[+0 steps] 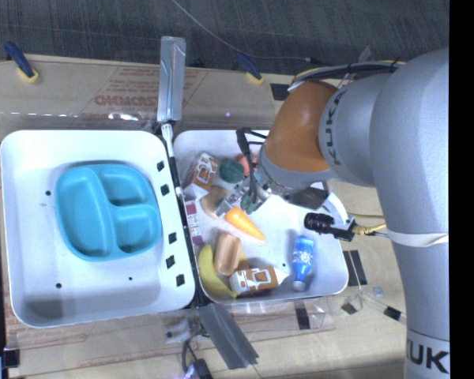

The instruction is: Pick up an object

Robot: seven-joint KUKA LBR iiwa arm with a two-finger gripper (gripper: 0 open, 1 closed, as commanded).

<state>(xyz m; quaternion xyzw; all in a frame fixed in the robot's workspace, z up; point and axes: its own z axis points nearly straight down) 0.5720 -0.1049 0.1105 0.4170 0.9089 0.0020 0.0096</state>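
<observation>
Carrot (244, 224) just below gripper (246, 197) (right bin (332, 279)), touching its tip.

The arm (363, 125) reaches from the right over the right bin (332, 287), its end effector (249, 194) low among the clutter near a carrot (245, 223). Also in that bin lie a banana (208, 273), a blue bottle (302, 260), a small carton (255, 279) and a snack packet (203, 170). The left bin (24, 212) holds a blue divided tray (108, 209).
</observation>
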